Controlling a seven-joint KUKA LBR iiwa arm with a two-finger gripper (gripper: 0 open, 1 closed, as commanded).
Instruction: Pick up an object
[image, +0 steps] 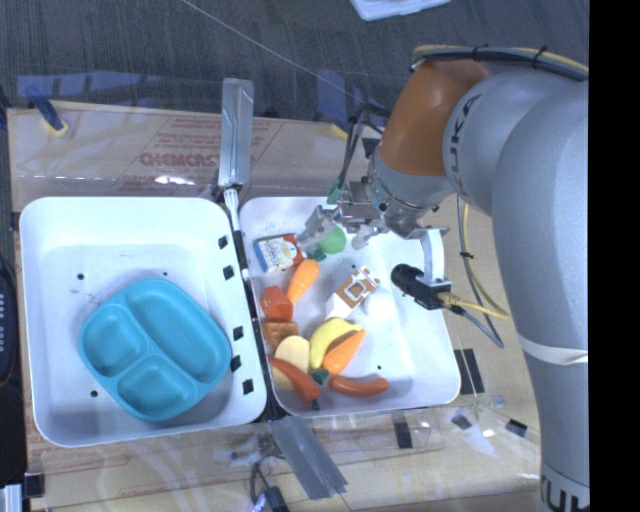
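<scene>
My gripper (338, 232) hangs over the back of the right bin (432, 372), under the orange wrist band. A small round green toy (333, 240) sits between its two grey fingers, which close on it. Just below lie an orange carrot (303, 278) and a small blue and white carton (272, 252). Nearer the front of that bin are a white and orange box (355, 288), a yellow banana (328, 340), a second carrot (345, 352), a pale yellow fruit (292, 352) and a red sausage (360, 385).
The left bin (60, 230) holds a blue divided plate (155, 345). A metal divider strip (236, 130) stands at the back between the bins. The big grey arm (530, 200) covers the right side of the bench. A black cable connector (418, 285) hangs over the right bin.
</scene>
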